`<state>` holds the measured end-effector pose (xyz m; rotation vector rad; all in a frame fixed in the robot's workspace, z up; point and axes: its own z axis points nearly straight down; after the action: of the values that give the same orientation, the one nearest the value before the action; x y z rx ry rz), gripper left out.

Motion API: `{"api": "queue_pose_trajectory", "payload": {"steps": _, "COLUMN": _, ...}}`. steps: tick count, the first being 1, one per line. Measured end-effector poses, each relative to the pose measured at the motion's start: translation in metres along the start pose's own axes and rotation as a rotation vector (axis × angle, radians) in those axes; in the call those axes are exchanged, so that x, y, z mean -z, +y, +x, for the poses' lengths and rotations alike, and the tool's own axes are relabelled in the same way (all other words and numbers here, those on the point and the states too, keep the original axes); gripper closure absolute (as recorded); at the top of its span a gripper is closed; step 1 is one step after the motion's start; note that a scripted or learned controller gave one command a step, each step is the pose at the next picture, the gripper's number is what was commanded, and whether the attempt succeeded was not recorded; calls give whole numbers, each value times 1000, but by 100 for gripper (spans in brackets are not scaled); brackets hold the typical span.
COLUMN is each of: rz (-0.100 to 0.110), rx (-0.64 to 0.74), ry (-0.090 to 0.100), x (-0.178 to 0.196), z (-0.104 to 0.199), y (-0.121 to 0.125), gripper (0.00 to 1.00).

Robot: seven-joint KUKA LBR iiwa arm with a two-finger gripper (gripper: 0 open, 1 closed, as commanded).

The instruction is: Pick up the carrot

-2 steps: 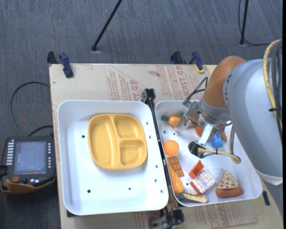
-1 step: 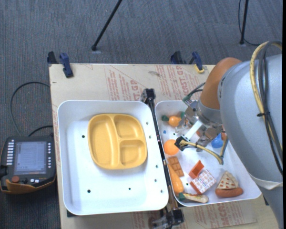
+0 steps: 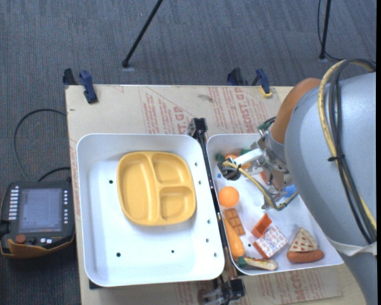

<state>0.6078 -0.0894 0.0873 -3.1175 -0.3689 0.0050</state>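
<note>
Arm reached in from the right, its grey bulk covering much of the right bin, so the clutter there was only partly readable. Gripper sat low over the middle of that bin, among the toy food; I couldn't tell how its fingers stood, as the wrist hardware and cabling blurred together at that spot, and nothing was visibly held. Carrot lay along the bin's left wall, long axis running roughly front to back, just below a brown waffle-like block and the orange ball. It was near the gripper but apart from it, off toward the front-left. My read: the pick hadn't landed yet and the tool needed to shift toward that wall. Wall proximity was the risk, since one finger would have little room on the wall side, so closing across the carrot's width with fingers in line with the wall looked safest. Neighbours were crowding too: a red-and-white carton just to its right and a banana-like piece at its near end. Left bin held just the yellow divided plate, well clear of the action.
</note>
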Motion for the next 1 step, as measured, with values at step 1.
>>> {"api": "queue_pose_trajectory", "payload": {"steps": 1, "rz": 9, "rx": 178, "ry": -8, "x": 15, "z": 8, "y": 60, "gripper": 0}}
